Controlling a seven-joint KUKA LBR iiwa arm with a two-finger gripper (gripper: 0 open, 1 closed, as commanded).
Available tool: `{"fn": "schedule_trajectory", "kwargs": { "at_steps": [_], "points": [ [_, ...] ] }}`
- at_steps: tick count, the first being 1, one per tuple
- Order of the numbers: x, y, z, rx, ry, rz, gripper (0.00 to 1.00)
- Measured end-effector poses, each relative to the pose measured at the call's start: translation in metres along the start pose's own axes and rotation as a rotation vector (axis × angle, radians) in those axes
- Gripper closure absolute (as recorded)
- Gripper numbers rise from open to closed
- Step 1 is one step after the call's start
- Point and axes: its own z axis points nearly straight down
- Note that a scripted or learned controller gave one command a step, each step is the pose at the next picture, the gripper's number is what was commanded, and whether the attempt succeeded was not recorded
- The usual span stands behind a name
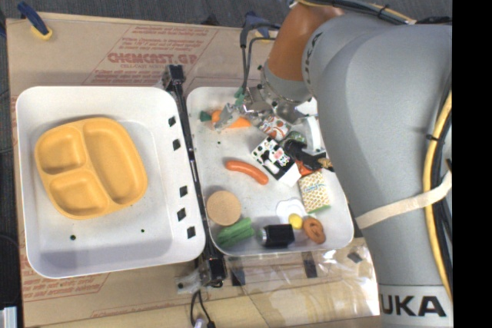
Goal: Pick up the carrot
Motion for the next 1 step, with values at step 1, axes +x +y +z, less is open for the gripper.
{"fn": "schedule_trajectory", "kwargs": {
  "at_steps": [1],
  "points": [
    [-0.0009,0.0005,-0.0144,0.004,-0.004,-0.008,1.00]
  ]
}}
